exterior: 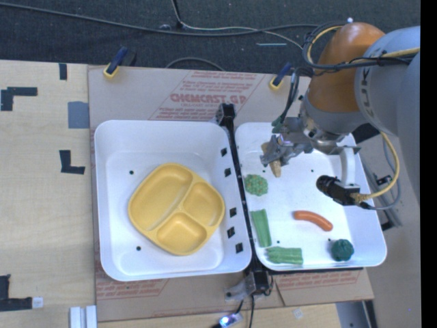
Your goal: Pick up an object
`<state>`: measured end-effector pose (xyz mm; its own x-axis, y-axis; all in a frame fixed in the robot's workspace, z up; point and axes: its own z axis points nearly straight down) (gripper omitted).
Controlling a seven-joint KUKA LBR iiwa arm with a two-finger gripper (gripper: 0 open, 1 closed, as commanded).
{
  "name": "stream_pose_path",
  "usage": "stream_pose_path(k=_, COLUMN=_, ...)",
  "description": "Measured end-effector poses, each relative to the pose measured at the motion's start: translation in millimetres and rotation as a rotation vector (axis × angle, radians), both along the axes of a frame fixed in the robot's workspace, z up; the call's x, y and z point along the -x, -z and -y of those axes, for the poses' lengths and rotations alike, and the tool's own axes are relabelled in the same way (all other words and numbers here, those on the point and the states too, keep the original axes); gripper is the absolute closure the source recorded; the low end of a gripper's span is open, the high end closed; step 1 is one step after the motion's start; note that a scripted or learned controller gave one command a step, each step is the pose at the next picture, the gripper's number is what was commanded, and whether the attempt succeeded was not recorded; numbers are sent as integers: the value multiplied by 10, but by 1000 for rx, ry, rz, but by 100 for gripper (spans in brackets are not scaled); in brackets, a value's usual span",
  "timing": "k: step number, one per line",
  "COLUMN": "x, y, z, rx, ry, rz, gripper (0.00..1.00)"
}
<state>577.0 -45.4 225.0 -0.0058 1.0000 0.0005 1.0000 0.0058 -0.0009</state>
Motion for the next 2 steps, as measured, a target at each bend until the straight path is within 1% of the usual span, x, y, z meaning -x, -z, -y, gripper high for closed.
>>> stream_pose_path(k=2, x=-465, y=-126, z=-972, rx=0, ry=0, rz=1, gripper=100)
